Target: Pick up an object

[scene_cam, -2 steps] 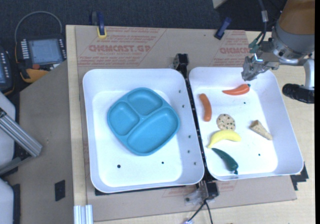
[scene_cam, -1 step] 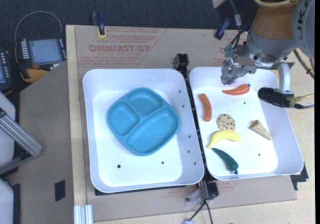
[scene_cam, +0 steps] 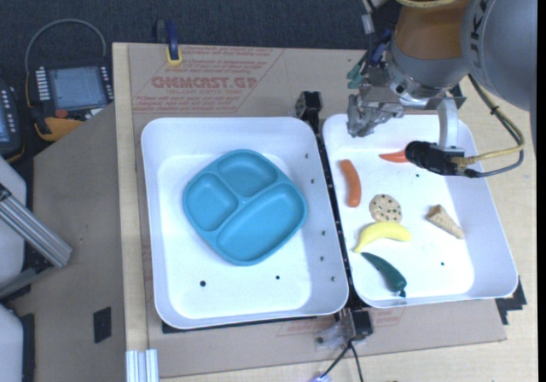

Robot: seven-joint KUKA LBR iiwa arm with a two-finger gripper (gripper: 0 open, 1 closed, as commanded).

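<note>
The right bin (scene_cam: pixel 490 240) holds an orange sausage (scene_cam: pixel 350 182), a small orange carrot (scene_cam: pixel 394 156), a speckled cookie (scene_cam: pixel 386 206), a yellow banana (scene_cam: pixel 382 235), a tan wedge (scene_cam: pixel 444 220) and a dark green pepper (scene_cam: pixel 386 272). My gripper (scene_cam: pixel 364 124) hangs over the far left corner of that bin, above and behind the sausage, with nothing visible between its fingers. The arm's orange band sits above it at the top right.
A blue divided plate (scene_cam: pixel 245 205) lies in the left bin (scene_cam: pixel 171 286). A black clamp (scene_cam: pixel 308 105) sits between the bins at the far edge. A black cylinder with a cable (scene_cam: pixel 435 158) hangs from the wrist over the right bin.
</note>
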